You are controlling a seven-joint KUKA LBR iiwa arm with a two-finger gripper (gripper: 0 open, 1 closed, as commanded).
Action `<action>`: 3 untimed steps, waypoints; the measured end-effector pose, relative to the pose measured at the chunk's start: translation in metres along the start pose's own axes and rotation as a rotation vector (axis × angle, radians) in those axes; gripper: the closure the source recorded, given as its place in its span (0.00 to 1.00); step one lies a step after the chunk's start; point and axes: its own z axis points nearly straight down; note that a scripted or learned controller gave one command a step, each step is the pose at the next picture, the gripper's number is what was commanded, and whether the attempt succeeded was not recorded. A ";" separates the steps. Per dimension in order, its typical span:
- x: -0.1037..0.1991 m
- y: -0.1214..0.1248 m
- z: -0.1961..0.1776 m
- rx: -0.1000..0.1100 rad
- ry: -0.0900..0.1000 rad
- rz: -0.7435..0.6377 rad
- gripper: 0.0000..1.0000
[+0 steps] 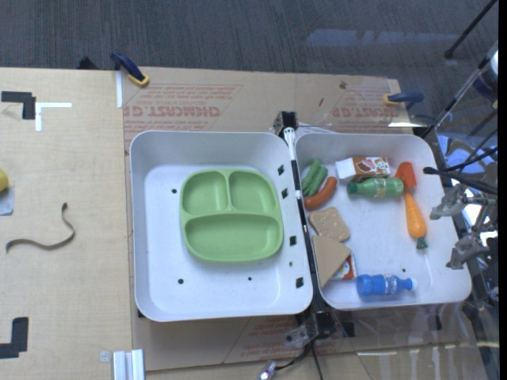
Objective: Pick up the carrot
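The carrot (pixel 415 215) is orange with a small green stub at its near end. It lies lengthwise near the right side of the right bin (pixel 444 287). My gripper (pixel 455 230) hovers at that bin's right rim, just right of the carrot and apart from it. Its two grey fingers (pixel 445 207) point left, stand spread and have nothing between them.
Around the carrot lie a red pepper (pixel 406 174), a green bottle (pixel 376 187), a white packet (pixel 363 167), a blue bottle (pixel 384 285), a sausage (pixel 319 193), green pods (pixel 312 176) and tan slices (pixel 329 225). The left bin holds a green divided plate (pixel 232 214).
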 end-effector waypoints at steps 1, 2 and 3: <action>-0.013 0.000 0.136 0.000 -0.002 -0.274 0.00; -0.097 0.000 0.134 0.001 -0.005 -0.148 0.00; -0.100 0.001 0.124 0.004 -0.012 -0.152 1.00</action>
